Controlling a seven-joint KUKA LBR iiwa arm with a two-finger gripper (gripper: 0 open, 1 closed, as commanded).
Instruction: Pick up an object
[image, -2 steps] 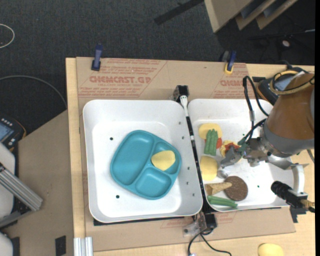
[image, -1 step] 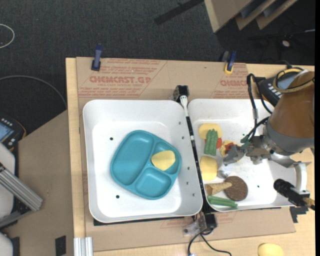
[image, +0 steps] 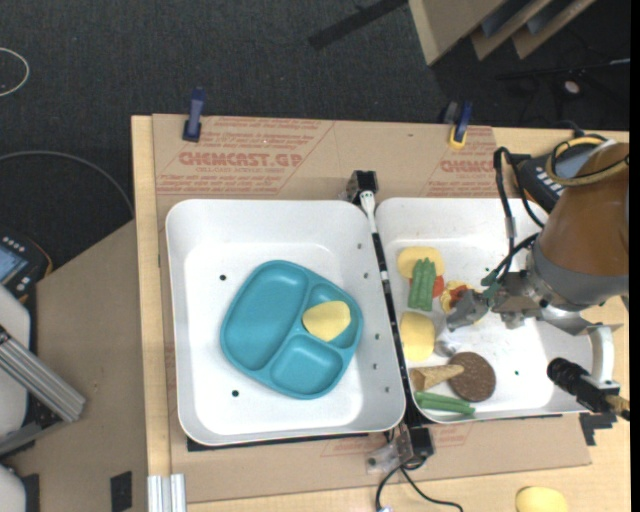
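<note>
Camera view shows the gripper (image: 468, 310) low inside the right bin (image: 520, 215), beside a cluster of toy food along that bin's left wall; whether it is parted or closed, and whether anything sits in it, I cannot tell from this slant; closest to it is a small red and orange piece (image: 455, 294), with a green pickle-like piece (image: 423, 283) lying over a yellow piece (image: 417, 261) just to its left; below those sit a pale yellow lump (image: 417, 336), a brown cookie-like disc (image: 472, 378), a tan cone-shaped piece (image: 436, 375) touching the disc, and a green bean pod (image: 445, 404) near the front wall; these all look like light, hard plastic, probably smooth and apt to slip, so the narrow green piece or the small red one seems the easiest to pinch across its short width, while the flat disc would likely need an edge hold; the left bin (image: 190, 330) holds a teal divided plate (image: 265, 330) with a yellow lemon-like piece (image: 326, 319) in one compartment; both bins rest on a brown board (image: 260, 160) clamped with blue clips (image: 194, 112) at the back; dark carpet (image: 150, 50) lies beyond, and cables (image: 505, 200) trail near the arm (image: 590, 230)
</note>
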